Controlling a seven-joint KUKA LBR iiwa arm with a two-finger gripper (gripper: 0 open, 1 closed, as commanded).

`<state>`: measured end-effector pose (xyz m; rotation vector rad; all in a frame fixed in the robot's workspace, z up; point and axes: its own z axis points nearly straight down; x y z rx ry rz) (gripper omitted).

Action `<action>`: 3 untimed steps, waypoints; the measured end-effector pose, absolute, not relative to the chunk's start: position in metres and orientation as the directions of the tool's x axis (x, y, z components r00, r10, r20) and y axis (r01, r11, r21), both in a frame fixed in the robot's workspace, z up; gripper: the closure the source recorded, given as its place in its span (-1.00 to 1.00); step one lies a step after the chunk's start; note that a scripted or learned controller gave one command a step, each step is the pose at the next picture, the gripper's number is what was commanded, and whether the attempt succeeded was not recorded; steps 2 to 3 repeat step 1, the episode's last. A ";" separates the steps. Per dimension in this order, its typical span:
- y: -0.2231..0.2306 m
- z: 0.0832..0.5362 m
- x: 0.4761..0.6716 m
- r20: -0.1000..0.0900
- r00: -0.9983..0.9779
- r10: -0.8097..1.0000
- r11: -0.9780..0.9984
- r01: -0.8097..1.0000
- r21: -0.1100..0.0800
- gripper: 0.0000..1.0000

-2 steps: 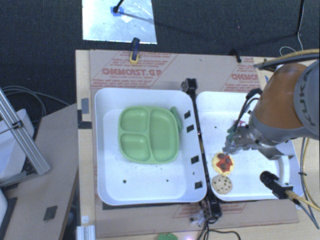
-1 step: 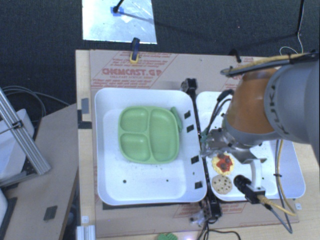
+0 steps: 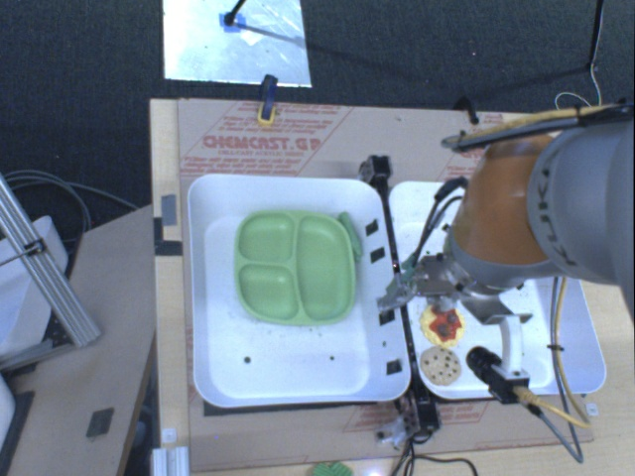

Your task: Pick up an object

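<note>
Gripper (image 3: 437, 300) is low over the right bin (image 3: 585, 365), near its left wall; can't tell its state, the wrist blocks the view. Right under it sits a small red and yellow toy (image 3: 443, 325); can't tell if they're touching. Just below that toy, a round cookie (image 3: 440, 366) lies on the bin floor. Left bin (image 3: 288, 365) has a green divided plate (image 3: 296, 267), lying flat in its upper half.
</note>
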<state>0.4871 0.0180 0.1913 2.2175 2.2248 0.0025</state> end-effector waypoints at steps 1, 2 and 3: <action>-0.050 0.184 0.486 -0.001 0.004 1.000 -0.004 1.000 0.001 -1.00; -0.050 0.184 0.486 -0.001 0.004 1.000 -0.004 1.000 0.001 -1.00; -0.050 0.184 0.486 -0.001 0.004 1.000 -0.004 1.000 0.001 -1.00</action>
